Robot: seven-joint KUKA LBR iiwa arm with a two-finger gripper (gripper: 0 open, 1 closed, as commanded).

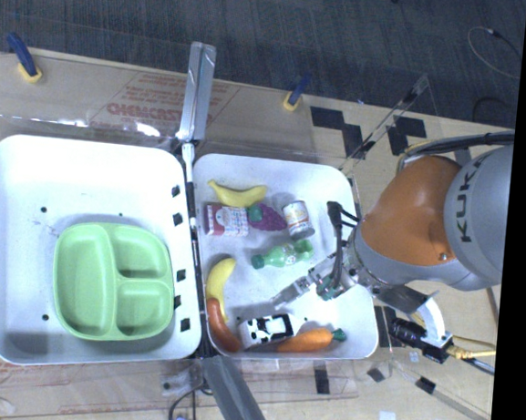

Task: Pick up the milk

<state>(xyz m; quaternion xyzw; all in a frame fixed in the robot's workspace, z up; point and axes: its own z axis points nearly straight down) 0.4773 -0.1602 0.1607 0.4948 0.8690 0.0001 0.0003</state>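
The milk [267,328] is a small carton with black-and-white cow patches. It lies on its side near the front wall of the right bin [248,171], between a brown sausage [218,327] and a carrot [308,339]. My gripper [304,289] hangs over the right half of that bin, a little above and to the right of the milk and apart from it. Nothing shows in its grasp. The grey arm with its orange band [413,222] reaches in over the bin's right wall.
The right bin also holds two bananas [237,193] [220,277], a pink carton [226,220], a purple item [266,218], a can [298,219] and a green bottle [282,256]. In the left bin [28,170] rests a green divided plate [115,281].
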